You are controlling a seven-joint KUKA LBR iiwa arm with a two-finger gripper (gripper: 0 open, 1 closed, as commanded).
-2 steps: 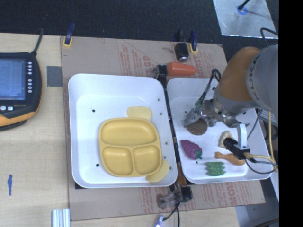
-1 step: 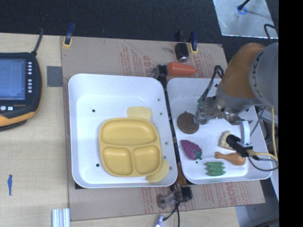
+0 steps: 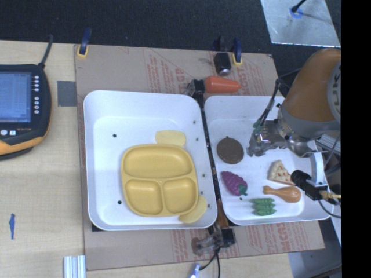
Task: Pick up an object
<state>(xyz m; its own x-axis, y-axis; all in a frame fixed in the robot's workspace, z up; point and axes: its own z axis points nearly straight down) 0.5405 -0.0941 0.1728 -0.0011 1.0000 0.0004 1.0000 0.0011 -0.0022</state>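
Note:
The right white bin [image 3: 232, 112] holds a brown round cookie [image 3: 230, 150], a purple grape bunch [image 3: 233, 182], a green pea pod [image 3: 264, 207], a tan chicken drumstick [image 3: 283, 193] and a pizza-like wedge [image 3: 279, 172]. My gripper [image 3: 259, 144] hangs over the right bin, just right of the cookie and up-left of the wedge. The grey wrist and orange band [image 3: 313, 91] cover its upper part. Nothing is visible between the fingertips.
The left white bin [image 3: 104, 117] holds a yellow divided tray [image 3: 159, 178], with yellow pieces above [image 3: 170, 138] and below-right [image 3: 194, 212] of it. An orange carrot [image 3: 219, 85] lies behind the bins. A teach pendant [image 3: 22, 109] sits far left.

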